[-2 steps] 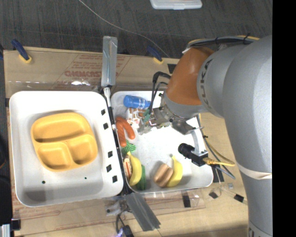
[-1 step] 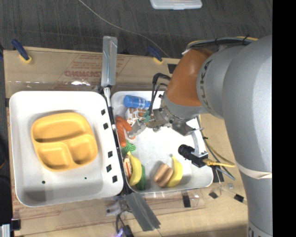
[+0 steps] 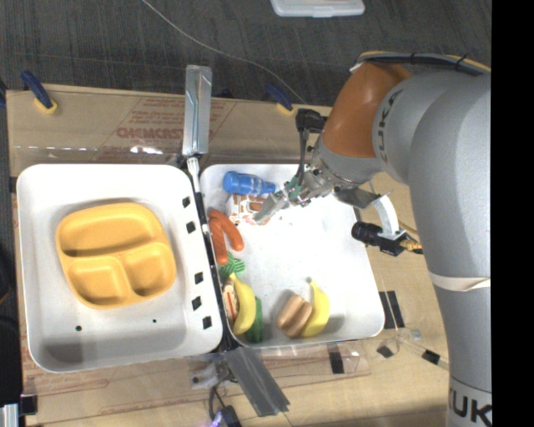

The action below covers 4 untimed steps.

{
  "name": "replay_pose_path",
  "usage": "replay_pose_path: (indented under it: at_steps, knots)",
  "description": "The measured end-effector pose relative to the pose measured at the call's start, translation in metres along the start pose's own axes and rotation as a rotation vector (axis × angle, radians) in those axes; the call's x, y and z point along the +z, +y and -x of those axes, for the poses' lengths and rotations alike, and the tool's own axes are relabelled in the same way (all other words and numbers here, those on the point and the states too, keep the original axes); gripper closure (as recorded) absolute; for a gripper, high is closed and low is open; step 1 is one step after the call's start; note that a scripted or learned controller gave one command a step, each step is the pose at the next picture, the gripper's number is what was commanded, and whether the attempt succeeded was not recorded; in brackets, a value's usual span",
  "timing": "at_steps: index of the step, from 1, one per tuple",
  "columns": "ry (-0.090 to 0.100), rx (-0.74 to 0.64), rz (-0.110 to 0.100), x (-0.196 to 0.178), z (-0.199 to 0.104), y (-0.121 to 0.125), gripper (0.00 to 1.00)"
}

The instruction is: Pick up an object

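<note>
The blue bottle [image 3: 248,182], judged light, stiff and slippery, is best taken mid-body by the hand [image 3: 279,200] beside it, whose state cannot be told.

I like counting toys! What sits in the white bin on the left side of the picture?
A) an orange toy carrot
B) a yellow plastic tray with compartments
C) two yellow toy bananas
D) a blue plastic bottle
B: the yellow plastic tray with compartments lies in the left white bin, while the other toys lie in the right white bin.

The arm [image 3: 434,167] is cut off by the right and near edges. A white lid-like thing [image 3: 318,7] runs off the far edge.
</note>
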<state>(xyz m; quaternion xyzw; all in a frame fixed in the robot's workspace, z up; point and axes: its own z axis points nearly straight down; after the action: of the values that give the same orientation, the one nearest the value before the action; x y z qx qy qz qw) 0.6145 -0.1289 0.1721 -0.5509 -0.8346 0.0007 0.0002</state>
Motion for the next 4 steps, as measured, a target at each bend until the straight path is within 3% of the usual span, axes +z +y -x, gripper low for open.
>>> replay_pose_path:
  at_steps: [1, 2, 3, 4]
  knots:
    - [-0.001, -0.294, 0.003, 0.023, 0.003, 0.046, 0.0]
    - [-0.003, -0.375, 0.014, 0.066, -0.001, 0.05, 0.0]
    - [-0.005, -0.119, 0.012, 0.074, -0.011, 0.027, 0.0]
    - [0.002, -0.124, -0.001, 0.073, -0.012, 0.025, 1.0]
